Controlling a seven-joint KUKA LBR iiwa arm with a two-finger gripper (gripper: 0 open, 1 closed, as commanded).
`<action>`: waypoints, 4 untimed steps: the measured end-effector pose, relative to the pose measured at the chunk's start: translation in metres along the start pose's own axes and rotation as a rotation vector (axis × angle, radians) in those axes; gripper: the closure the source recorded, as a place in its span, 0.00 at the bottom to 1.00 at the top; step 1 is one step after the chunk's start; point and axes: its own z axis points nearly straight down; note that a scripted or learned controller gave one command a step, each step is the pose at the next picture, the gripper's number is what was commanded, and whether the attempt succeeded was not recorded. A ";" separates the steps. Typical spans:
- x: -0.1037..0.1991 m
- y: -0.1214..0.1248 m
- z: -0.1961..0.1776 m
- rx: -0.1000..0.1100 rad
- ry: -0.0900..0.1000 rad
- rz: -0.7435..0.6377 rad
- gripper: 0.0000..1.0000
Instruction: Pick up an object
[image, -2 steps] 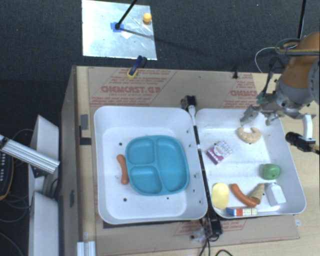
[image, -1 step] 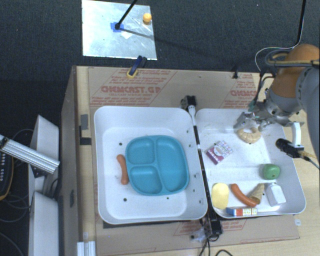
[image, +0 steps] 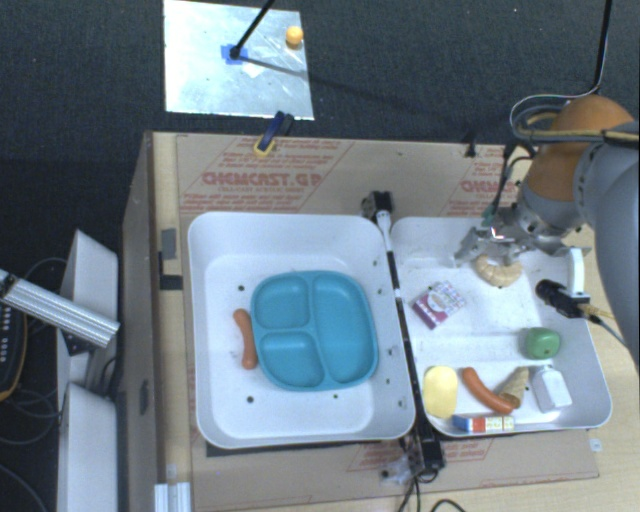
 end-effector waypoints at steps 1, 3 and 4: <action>0.000 0.001 -0.012 -0.003 -0.002 -0.003 1.00; 0.001 -0.129 -0.131 -0.001 0.000 0.004 1.00; -0.008 -0.037 -0.089 0.000 0.001 0.001 1.00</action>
